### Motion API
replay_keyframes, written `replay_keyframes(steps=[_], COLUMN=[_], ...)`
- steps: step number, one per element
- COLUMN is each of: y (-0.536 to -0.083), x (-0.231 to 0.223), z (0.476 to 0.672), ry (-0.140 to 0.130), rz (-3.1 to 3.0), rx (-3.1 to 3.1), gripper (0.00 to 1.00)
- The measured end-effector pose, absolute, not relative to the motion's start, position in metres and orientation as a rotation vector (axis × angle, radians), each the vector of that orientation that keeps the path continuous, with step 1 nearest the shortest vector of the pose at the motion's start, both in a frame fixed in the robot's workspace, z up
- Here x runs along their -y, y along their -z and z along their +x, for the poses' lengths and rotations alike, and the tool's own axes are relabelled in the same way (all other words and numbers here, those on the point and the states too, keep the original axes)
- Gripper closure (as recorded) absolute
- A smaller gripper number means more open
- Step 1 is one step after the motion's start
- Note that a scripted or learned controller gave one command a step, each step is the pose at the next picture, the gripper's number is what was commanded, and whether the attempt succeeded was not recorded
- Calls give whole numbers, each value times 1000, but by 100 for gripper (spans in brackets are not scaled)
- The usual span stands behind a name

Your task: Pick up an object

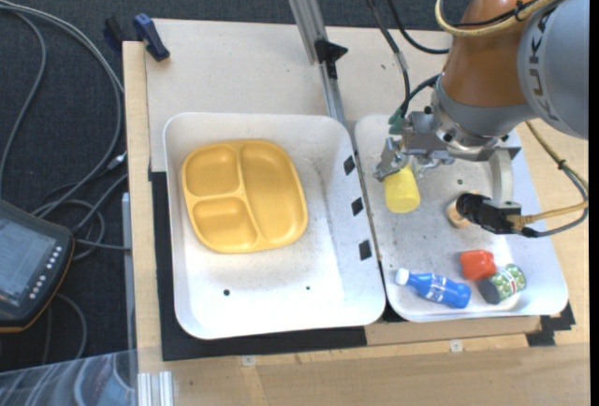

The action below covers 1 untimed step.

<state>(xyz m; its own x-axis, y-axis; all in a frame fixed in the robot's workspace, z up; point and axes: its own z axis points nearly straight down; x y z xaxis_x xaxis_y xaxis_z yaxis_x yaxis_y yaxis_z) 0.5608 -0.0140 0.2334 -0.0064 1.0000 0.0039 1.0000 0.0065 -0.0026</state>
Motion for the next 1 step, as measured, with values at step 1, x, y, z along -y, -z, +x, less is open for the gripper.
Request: replay_keyframes(steps=[1], y=[-240], x=[-30], z=[537], ry=[0], rz=[-2210], rx=[2225], gripper=[100])
